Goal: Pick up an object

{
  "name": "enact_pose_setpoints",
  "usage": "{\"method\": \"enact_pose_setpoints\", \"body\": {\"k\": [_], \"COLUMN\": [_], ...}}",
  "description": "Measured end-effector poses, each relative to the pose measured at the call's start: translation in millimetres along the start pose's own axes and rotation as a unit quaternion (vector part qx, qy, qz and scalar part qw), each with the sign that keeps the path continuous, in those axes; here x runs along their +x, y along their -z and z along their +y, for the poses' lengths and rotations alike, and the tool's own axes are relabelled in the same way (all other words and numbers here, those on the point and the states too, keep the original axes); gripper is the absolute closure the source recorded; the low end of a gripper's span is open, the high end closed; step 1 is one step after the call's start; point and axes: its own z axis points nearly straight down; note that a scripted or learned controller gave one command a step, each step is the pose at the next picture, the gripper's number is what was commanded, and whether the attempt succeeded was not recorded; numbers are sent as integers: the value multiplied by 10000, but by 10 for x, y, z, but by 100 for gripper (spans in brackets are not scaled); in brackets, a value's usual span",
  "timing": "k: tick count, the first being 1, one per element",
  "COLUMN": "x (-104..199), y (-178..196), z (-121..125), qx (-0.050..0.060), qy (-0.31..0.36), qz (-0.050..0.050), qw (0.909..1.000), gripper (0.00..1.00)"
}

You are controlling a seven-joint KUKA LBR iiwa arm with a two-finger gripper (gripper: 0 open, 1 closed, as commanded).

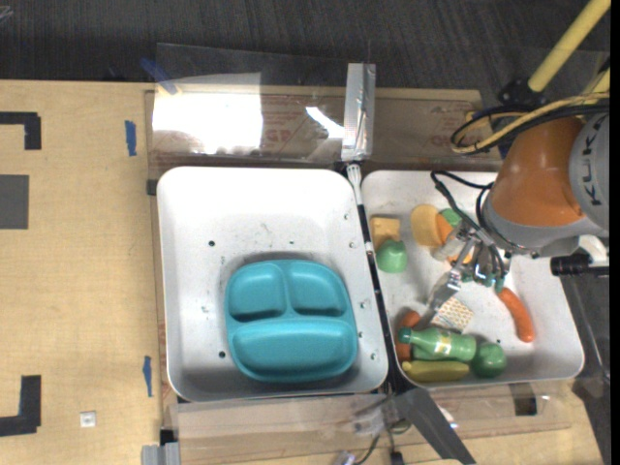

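The arm, grey with an orange band, reaches over the right bin of the 2 white bins on the table. Its pincer hangs low over the middle of that bin; whether it is apart or together cannot be told, since the tips blur into the clutter beneath them.

Taking the pincer as the landmark: a small checkered cracker-like piece lies just below it, possibly touching. A green bottle lies on its side further below, near the bin's front wall, with a yellow piece beside it. An orange carrot lies to its right. A yellow-orange round item sits just above it, and a green cup to its left.

The left bin holds a teal divided tray.
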Motion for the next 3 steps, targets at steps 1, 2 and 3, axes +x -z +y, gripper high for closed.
{"method": "enact_pose_setpoints", "body": {"k": [1,2,3], "x": [-526,28,-491], "y": [-16,0,-15], "z": [456,-124,420], "qx": [10,14,9], "qy": [447,238,-462], "qz": [-4,7,-3], "qw": [9990,9997,9989], "gripper": [0,0,0]}}
